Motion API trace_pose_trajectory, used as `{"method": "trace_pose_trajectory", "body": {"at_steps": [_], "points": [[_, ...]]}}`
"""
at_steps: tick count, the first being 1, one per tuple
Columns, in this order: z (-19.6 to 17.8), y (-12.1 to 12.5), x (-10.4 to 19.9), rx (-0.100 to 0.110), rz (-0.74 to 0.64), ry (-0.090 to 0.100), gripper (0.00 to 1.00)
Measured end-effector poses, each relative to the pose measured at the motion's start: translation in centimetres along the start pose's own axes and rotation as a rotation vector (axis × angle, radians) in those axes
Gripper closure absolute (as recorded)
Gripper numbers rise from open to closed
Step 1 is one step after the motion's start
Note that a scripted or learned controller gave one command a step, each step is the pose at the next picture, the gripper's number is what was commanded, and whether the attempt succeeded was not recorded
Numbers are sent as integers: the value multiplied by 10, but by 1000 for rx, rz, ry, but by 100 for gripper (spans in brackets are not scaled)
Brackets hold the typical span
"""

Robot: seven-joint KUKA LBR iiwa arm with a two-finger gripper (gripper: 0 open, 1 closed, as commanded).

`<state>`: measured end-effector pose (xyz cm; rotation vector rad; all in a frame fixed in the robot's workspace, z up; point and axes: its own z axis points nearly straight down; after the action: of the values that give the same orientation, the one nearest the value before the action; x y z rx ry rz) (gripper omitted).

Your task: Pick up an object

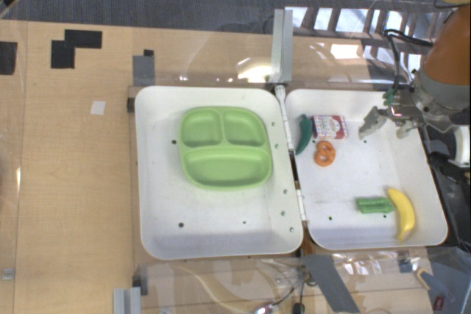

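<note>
white plastic walls keep the loose pieces corralled in the right bin (434, 224), where the pincer (388, 123), its fingers spread apart and gripping nothing, hovers at one o'clock, well apart from the banana (402, 212) lying at five o'clock.

You see a banana (401, 212) beside a green block (374, 205) at the right bin's near edge; a pretzel (324, 153), pepper (303, 134) and carton (329, 127) lie farther back.
</note>
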<state>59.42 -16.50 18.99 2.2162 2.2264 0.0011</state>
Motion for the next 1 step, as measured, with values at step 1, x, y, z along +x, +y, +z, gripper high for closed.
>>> {"method": "trace_pose_trajectory", "body": {"at_steps": [1], "points": [[14,-64,34,1,9,0,0]]}}
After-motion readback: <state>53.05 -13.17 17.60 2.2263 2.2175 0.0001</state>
